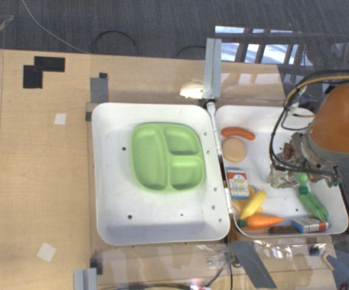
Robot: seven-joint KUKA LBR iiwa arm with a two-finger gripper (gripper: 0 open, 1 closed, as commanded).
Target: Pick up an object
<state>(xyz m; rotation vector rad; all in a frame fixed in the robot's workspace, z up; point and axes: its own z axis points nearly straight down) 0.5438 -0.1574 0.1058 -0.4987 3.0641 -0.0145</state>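
the arm reaches into the right bin [343, 219], and its gripper [289, 177] hangs low near the middle of that bin; from above, the wrist and cables cover it, so i cannot tell whether it is open or closed, or whether anything is in it. taking the gripper as the landmark: a green vegetable [312, 202] lies just beside it on the side toward the bin's right wall, partly tucked under the wrist, and looks the likeliest thing to be picked. a small carton [238, 183] sits to the gripper's left, with a yellow banana [253, 203] and an orange carrot [262, 221] below and left of it, a small blue and red box [307, 225] below it, and a sausage [238, 133] and a round tan disc [235, 150] up and to its left. the green divided plate [165, 157] lies well apart in the left bin [111, 222]. as i judge it, nothing is lifted yet: the reach is made, but the grasp and the lift are left.
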